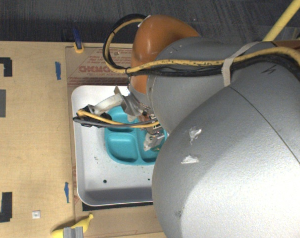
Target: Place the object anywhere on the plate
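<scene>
Gripper [151, 136] low over the right part of a teal, compartmented plastic plate [121, 144], largely hidden under the bulky grey arm [229, 148] with its orange band [159, 38]; spread or closed, impossible to tell. Plate flat on the floor of a shallow white bin [92, 180], nearer its far wall than its near one.
</scene>
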### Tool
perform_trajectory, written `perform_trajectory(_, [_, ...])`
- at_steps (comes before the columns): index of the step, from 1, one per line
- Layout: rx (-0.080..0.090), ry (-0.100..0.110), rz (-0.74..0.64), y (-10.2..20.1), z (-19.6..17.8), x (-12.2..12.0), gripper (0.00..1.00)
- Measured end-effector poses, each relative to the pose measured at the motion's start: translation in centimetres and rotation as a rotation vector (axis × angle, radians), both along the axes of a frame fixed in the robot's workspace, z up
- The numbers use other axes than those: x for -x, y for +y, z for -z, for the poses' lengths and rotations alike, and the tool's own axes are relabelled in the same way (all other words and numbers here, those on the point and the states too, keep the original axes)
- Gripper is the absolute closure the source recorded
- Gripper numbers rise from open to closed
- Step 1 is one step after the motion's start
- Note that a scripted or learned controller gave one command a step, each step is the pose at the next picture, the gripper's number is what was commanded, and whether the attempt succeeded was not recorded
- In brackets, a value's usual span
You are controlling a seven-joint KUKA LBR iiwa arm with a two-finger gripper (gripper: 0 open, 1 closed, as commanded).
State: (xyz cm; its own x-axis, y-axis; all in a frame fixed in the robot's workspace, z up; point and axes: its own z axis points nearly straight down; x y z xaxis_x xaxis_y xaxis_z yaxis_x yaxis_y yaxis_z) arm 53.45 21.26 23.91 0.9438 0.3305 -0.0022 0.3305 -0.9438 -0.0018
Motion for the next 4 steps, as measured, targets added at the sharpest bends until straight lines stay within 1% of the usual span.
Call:
perform_trajectory(1, [0.003,-0.004,0.008,-0.2,-1.0,-0.2,1.00])
perform_trajectory(2, [0.004,-0.005,0.012,-0.3,-1.9,-0.3,1.00])
perform_trajectory(3, [0.006,0.001,0.130,1.1,6.4,-5.6,1.00])
perform_trajectory(4, [-0.002,0.002,0.099,1.4,1.0,1.4,1.00])
